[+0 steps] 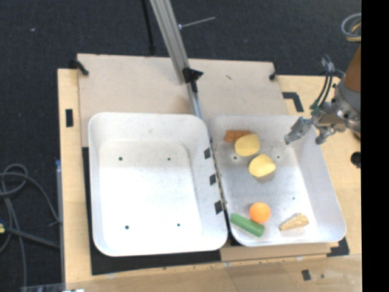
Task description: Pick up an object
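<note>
The right bin [325, 190] holds several small objects. Two pale yellow rounded pieces [247, 145] [261, 165] lie near its middle, and a brown block [234, 135] rests behind the upper one. An orange ball [260, 212], a green cylinder [247, 224] and a tan wedge [294, 222] lie along its front edge. My gripper [308, 133] hangs over the bin's back right corner, to the right of the yellow pieces. Its fingers are spread open with nothing between them.
The left bin [152, 187] sits beside the right one, with a row of black clips between them. A slanted metal post [170, 32] rises behind the bins. Cables lie on the floor at the left.
</note>
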`<state>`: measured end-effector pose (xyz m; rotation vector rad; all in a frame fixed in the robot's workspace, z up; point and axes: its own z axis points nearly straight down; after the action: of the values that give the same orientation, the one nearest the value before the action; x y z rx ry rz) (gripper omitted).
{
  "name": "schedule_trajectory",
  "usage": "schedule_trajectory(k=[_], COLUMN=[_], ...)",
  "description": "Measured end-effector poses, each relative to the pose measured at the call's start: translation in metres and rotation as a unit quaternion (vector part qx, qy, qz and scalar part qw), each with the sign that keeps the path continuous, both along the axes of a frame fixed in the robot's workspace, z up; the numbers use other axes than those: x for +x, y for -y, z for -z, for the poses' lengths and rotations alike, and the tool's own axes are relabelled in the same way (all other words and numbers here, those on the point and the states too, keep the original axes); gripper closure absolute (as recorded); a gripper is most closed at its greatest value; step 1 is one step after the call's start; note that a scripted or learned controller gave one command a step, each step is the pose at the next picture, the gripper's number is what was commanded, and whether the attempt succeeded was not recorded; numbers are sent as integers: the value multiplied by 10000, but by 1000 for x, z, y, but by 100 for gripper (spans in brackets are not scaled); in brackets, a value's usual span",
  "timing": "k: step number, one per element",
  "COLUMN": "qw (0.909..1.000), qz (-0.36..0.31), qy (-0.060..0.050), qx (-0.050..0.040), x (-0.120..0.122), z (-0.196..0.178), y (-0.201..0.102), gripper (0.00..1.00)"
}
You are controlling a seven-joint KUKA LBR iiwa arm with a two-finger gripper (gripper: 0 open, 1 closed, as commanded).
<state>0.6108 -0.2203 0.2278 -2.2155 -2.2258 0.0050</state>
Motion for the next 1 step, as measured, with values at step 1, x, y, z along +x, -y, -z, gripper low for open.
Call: schedule_trajectory(k=[1], qw=[10000], qz=[5], qy=[-7], qx=[2], x=[1], z=[62], y=[-3], gripper=[0])
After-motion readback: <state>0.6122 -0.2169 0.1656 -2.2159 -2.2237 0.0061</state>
